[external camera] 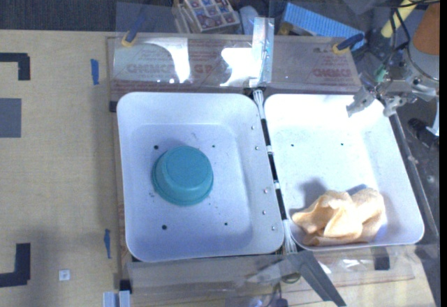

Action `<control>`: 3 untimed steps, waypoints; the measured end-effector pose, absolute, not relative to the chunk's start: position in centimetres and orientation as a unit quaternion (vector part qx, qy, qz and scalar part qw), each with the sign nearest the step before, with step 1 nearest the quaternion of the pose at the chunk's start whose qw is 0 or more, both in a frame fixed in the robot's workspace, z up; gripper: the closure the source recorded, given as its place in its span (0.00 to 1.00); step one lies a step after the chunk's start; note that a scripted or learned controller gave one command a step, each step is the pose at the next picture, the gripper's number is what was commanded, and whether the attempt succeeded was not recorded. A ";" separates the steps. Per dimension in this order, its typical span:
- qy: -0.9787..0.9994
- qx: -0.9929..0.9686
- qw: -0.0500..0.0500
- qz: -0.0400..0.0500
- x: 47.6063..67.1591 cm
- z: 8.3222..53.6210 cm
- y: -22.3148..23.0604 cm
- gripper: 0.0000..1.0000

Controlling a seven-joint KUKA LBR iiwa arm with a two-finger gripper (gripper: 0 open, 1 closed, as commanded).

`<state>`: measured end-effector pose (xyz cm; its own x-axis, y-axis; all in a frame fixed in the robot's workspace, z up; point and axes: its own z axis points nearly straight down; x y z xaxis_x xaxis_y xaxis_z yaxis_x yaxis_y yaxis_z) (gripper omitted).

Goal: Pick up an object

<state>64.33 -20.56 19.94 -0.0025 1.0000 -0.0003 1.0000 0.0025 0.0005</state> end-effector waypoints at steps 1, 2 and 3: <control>0.699 0.715 0.002 0.003 56.4 8.8 -9.0 0.00; 0.716 0.698 0.002 0.003 50.7 8.8 -10.0 0.00; 0.779 0.627 0.005 0.003 51.2 8.8 -13.5 0.00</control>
